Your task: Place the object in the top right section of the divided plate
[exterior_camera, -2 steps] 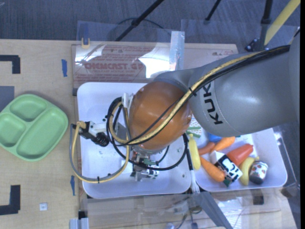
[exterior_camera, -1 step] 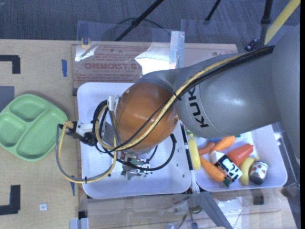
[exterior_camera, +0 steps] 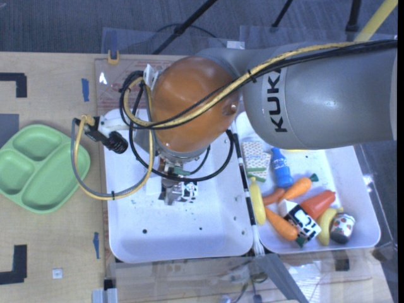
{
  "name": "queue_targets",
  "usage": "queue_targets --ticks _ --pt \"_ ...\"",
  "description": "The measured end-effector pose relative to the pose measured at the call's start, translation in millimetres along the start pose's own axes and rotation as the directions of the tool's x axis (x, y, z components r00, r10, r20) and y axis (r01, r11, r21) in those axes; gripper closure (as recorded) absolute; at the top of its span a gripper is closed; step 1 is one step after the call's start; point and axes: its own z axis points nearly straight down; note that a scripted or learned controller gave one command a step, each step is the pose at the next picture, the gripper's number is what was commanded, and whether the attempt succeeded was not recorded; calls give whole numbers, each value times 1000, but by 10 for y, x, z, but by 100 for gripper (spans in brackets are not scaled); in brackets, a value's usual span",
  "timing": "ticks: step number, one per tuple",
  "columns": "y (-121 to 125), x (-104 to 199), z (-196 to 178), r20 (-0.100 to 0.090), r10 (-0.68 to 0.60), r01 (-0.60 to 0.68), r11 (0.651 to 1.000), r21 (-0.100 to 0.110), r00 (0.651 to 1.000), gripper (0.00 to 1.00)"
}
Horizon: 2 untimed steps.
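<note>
The green divided plate lies on the wooden bench at the far left, outside the bins. My arm reaches in from the right, and its orange band covers the upper part of the left bin. My gripper points down into the middle of that bin. A small black-and-white patterned object shows right at the gripper's tip, close above or on the bin floor. The wrist hides how the object sits against the gripper.
The right bin holds toy food: orange carrots, a blue bottle, a red pepper, a yellow banana, a black-and-white block. Yellow and black cables loop over the left bin's left edge.
</note>
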Motion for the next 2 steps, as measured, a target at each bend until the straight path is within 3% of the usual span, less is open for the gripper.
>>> queue_targets --ticks 1,2 --pt "98 -474 544 -8 30 -30 1000 3 1000 100" --pt "174 -154 566 -18 -5 6 1000 14 1000 100"
